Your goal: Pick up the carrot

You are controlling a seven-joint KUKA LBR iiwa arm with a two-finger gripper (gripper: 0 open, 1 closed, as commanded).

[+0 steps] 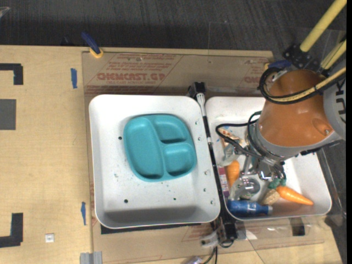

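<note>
The grey arm with its orange band (294, 111) runs off the right edge of the picture, and its bulk covers much of the shallow white right-hand bin (322, 194). Beneath that orange band, the two-finger gripper (254, 179) is a tangle of metal; how its tips stand is too cluttered to make out. An orange carrot-like piece (233, 172) just left of the gripper is half hidden. The small items around it blur together.

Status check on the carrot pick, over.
Gripper low in right bin, grip unclear. One carrot lying free beside it, another on its other side. Blue item and clutter crowd them.
</note>
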